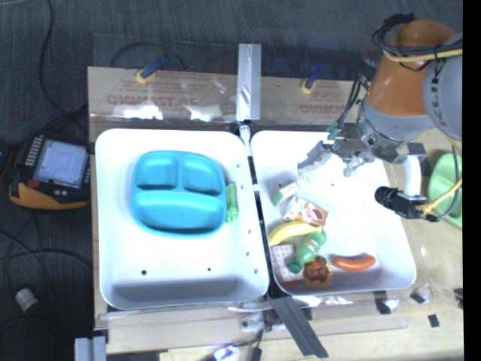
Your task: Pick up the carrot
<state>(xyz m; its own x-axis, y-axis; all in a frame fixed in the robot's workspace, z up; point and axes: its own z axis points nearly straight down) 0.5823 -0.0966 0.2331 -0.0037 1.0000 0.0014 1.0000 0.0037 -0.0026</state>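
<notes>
Hovering gripper (331, 159) jaws spread, empty; carrot (353, 262) clear; toy pile overlapping, indistinct.

One fixed overhead camera, slanted down over both bins (113, 201), moderately near

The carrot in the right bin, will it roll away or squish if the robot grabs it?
The carrot looks smooth and rounded, so it could roll or slip. It looks like a stiff toy, so probably no squishing. It lies apart from the pile, so grabbing seems easier.
</notes>
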